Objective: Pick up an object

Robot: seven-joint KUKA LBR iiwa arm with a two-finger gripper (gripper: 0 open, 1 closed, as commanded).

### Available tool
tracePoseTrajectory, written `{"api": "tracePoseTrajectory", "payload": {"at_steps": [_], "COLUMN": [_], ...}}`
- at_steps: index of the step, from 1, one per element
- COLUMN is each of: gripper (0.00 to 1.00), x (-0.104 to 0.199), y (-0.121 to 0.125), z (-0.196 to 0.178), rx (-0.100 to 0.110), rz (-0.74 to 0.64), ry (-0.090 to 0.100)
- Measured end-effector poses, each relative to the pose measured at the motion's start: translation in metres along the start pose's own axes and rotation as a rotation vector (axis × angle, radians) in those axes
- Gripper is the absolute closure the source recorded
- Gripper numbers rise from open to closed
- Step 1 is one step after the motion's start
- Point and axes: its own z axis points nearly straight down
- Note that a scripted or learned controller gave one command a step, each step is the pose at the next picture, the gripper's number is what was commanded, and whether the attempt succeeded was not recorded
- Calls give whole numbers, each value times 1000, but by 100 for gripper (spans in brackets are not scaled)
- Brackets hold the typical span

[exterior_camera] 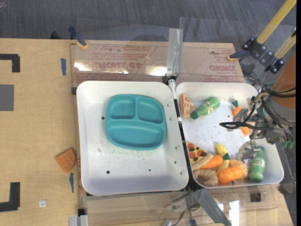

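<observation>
The right bin [214,131] holds several toy foods. A waffle piece [186,105] and a green bottle [206,107] lie at its back left. Along the front edge sit a pizza slice [194,153], a carrot [212,162], a yellow piece [221,149], a tan lump [205,175], an orange fruit [230,174] and a second green bottle [257,167]. My gripper [250,150] hangs over the bin's right front part, just above and behind that second green bottle, with dark cables trailing to its left. Nothing shows clearly between its jaws.
The left bin [94,173] holds a teal divided plate [135,121]. A loose waffle [66,159] lies on the wooden bench to the far left. Clear plastic panels [175,51] stand behind the bins. Small orange bits [237,111] lie near the right bin's back.
</observation>
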Motion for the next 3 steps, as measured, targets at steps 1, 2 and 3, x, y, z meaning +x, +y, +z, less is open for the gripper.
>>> {"api": "tracePoseTrajectory", "payload": {"at_steps": [1, 2, 3], "gripper": [0, 0, 0], "x": [-27, -110, -55], "y": [2, -14, -16], "z": [116, 74, 148], "rx": [-3, 0, 0], "rz": [120, 48, -69], "ry": [15, -4, -8]}}
